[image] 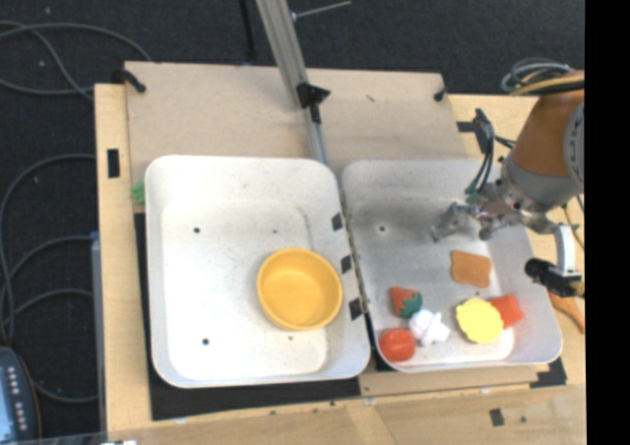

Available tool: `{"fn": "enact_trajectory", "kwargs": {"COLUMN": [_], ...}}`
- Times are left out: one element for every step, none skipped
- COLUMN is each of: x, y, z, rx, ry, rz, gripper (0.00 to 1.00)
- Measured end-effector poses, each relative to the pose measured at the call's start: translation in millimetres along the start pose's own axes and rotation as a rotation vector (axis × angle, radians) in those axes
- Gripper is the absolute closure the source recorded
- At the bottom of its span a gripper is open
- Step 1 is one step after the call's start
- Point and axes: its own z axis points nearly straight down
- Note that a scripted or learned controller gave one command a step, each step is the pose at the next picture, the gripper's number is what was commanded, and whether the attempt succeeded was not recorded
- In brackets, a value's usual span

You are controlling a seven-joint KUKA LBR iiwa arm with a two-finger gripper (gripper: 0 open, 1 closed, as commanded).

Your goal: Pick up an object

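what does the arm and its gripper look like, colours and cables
The rounded robot arm has an orange band and a grey shell at the wrist. Thin dark cables run along its left side toward the small grey metallic two-finger gripper, which carries red and green spots near its base.

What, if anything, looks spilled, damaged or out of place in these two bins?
Nothing stands out. The yellow bowl sits upright in the left bin; the small toys cluster along the right bin's near edge. The gripper hovers above the orange block.
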Motion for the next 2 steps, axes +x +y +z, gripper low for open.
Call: {"fn": "enact_trajectory", "kwargs": {"x": [-1, -2], "y": [0, 1], "z": [15, 2], "rx": [-0.002, -0.007], "ry": [-0.001, -0.002], "rz": [0.001, 0.001], "gripper": [0.00, 1.00]}}
